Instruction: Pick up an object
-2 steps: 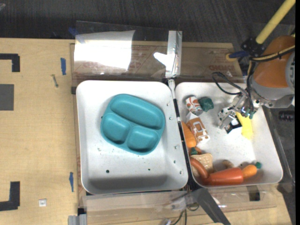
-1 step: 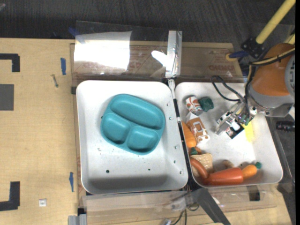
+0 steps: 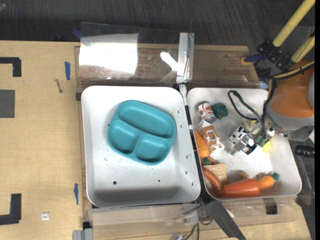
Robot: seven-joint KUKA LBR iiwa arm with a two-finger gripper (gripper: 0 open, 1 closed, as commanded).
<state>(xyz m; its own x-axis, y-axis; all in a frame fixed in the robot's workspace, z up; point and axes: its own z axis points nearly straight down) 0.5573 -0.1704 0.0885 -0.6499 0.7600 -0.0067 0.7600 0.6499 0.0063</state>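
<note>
From my station I saw the tool (image 3: 245, 140) low inside the right bin (image 3: 295, 186), hanging over a bare patch of the bin's white floor with nothing directly beneath it that I could make out. The arm (image 3: 292, 101) came in over the bin's right wall, so the wrist sat tilted towards the clutter rather than straight down. I could not tell whether the tool was apart or together. Its metal parts ran together at that angle, and I saw nothing clamped in it.

Everything worth picking lay around the tool, not under it. Just to its left sat the orange-and-white carton (image 3: 212, 138), with an orange piece (image 3: 201, 145) beyond that against the bin's left wall. Farther from the tool, up and to its left, a small can (image 3: 205, 111) and a green thing (image 3: 219, 110) sat touching each other. Towards the near wall, below the tool, a long red-orange sausage (image 3: 240, 188) lay along the rim with a carrot (image 3: 267, 181) at its right end and a tan bread-like piece (image 3: 216, 173) at its left. I judged they had slid to the edges because the bin floor dishes there.

Well away to the tool's left, in the left bin (image 3: 95, 134), the teal divided plate (image 3: 141, 131) lay alone. I judged it too broad and flat for an easy grip.

My reading was that the pick had not yet been made. The carton was the nearest candidate and called for a short shift left before closing.
</note>
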